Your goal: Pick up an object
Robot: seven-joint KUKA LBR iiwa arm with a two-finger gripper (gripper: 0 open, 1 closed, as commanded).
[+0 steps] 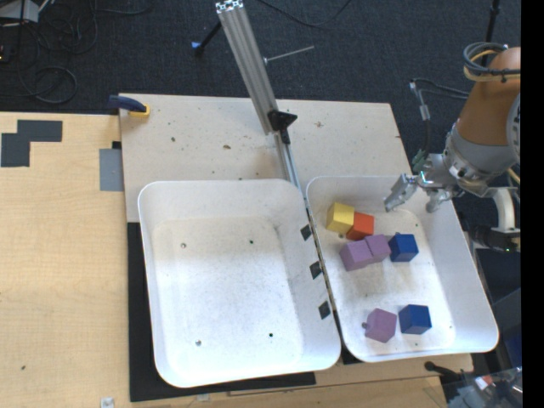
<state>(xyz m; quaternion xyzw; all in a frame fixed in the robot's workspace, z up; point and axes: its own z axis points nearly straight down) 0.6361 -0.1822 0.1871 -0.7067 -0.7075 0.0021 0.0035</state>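
Two white bins (pixel 161 219) sit side by side. Six blocks lie inside: three purple (pixel 355 254), two blue (pixel 403 246), one yellow (pixel 341 218), one orange (pixel 364 224).

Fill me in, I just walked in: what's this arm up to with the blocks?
The arm's end effector hovers over the far edge of the right bin, open and holding nothing. Below it lie a yellow block, an orange block, two purple blocks and two blue blocks. No block has been picked up yet.
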